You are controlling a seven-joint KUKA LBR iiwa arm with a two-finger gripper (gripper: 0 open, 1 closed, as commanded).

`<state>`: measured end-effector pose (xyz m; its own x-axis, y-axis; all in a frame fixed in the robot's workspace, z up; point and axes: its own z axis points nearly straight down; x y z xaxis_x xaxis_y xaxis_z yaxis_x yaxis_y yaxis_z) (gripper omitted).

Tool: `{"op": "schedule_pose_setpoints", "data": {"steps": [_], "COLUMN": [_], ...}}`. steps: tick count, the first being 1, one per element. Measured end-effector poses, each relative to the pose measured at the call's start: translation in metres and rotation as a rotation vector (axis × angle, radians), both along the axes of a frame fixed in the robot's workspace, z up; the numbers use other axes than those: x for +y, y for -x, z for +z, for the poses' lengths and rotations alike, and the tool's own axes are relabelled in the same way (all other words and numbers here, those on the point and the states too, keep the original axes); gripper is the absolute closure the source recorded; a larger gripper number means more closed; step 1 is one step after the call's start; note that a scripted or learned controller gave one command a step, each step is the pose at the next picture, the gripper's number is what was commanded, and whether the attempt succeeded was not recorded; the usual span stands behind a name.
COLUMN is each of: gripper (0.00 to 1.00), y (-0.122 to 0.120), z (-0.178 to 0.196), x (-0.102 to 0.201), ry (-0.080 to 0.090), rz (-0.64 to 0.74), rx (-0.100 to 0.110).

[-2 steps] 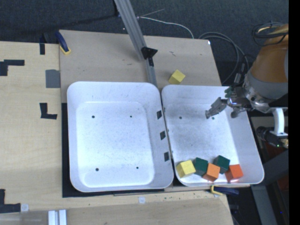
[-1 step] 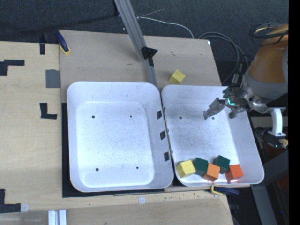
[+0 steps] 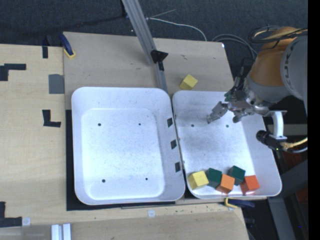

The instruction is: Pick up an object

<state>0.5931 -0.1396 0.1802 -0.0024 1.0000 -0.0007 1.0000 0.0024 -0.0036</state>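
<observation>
Several small blocks lie bunched along the near edge of the right bin [image 3: 210, 146]: a yellow one [image 3: 198, 178], a dark green one [image 3: 214, 175], an orange one [image 3: 226, 183], another green one [image 3: 237, 173] and a red-orange one [image 3: 250, 183]. My gripper [image 3: 226, 116] hangs over the far part of that bin, well away from the blocks. It is open, with nothing between its fingers. The grey arm with its orange band [image 3: 270, 66] reaches in from the right.
The left bin [image 3: 120, 139] sits beside the right one. A lone yellow block [image 3: 189, 82] rests on the bench just beyond the right bin's far rim. A slanted metal bar [image 3: 145, 31] runs down to the gap between the bins.
</observation>
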Motion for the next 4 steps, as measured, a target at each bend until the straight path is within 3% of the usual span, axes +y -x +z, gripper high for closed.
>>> {"op": "schedule_pose_setpoints", "data": {"steps": [1, 2, 3, 4], "gripper": [0.0, 1.0, 1.0, 1.0], "y": [-0.019, -0.019, 0.05, 0.084], "z": [-0.053, -0.04, 0.014, 0.06], "x": [0.03, 0.028, 0.059, 0.04], "ry": [-0.001, 0.0, -0.002, 0.0], "rz": [0.002, 0.001, -0.001, -0.003], "rx": [0.001, -0.001, -0.003, -0.005]}}
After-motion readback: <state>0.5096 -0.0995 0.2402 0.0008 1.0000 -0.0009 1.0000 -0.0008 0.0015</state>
